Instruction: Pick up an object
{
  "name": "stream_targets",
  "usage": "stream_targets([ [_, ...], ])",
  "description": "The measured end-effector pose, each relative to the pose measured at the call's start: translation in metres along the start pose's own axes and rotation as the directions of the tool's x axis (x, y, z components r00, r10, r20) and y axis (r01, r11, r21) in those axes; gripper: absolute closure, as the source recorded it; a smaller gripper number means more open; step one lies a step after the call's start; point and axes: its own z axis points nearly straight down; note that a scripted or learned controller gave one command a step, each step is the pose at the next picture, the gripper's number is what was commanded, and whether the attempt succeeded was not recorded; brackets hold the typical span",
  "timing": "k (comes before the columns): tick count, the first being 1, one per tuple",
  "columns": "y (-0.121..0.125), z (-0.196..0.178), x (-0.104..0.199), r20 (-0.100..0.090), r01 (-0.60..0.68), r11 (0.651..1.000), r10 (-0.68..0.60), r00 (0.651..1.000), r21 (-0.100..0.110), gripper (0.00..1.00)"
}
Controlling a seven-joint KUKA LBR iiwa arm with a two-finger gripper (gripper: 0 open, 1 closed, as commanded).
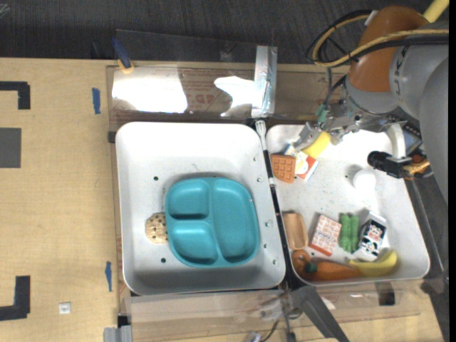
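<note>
Right bin, 6 o'clock edge: banana, carrot, green pieces, crowded, prone to jostling. Toward 11 o'clock: waffle toy. Farther, 12 o'clock: gripper at yellow block, grasp state unclear; risks slipping or dragging neighbours.

- Bench: tan surface with black corner marks and blue tape strips.
- Left bin: white, shallow, touching the right bin along one side.
- Board: brown, behind the bins, with bright glare patches.
- Metal bracket: upright, above the seam between the bins.
- Cables: black and yellow, looped at upper right.
</note>
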Motion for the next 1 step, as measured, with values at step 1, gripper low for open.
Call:
stream_targets([
  [1,-0.0008,0.0361,-0.0037,-0.001,-0.002,1.0,0.002,1.0,0.0,0.0],
])
